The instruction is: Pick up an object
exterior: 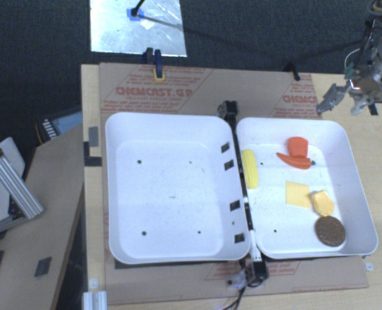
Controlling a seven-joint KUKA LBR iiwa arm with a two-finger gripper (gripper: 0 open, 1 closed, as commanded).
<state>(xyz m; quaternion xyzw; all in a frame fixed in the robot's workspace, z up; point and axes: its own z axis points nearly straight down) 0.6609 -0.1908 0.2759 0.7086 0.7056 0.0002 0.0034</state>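
Surface [197,82] carrying two white bins | claw [349,99] hovering spread, gripping nothing, beyond right bin [355,173] | orange plastic piece [296,152] lying unpicked | grasp remaining

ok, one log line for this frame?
phase: pre-grasp | gripper: above right bin's far corner, nothing held | right bin: corn, orange piece, yellow slice, brown disc

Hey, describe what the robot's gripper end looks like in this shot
At the view's upper right, the gripper has pale grey metallic fingers below a silvery, boxy wrist block. Thin cables, including a bluish-green one, loop beside it, and a tan-orange patch shows above the wrist near the picture's edge.
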